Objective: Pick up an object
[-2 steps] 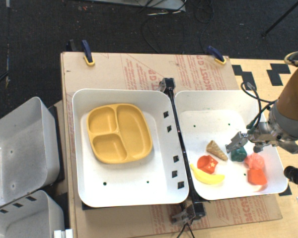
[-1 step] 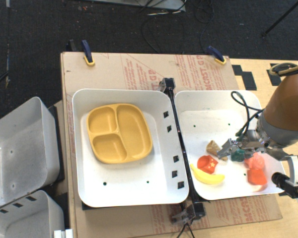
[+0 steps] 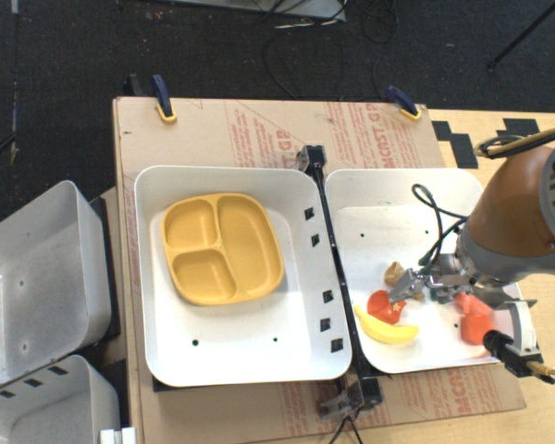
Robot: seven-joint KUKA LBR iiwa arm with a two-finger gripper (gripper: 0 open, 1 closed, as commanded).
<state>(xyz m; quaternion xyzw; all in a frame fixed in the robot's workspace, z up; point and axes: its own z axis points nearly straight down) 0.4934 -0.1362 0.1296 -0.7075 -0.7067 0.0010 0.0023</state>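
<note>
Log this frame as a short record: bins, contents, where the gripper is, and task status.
left bin: holds a yellow divided plate, three compartments
right bin: holds a banana, a red object, a small tan object and an orange-red object
arm: reaches in from the right, over the right bin
gripper: low, just above the red object and beside the tan one
grasp: nothing visibly between the fingers
task status: no object lifted yet

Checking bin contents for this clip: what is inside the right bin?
The right bin holds a yellow banana, a red piece, a small tan object and an orange piece. The arm covers its right part.
</note>
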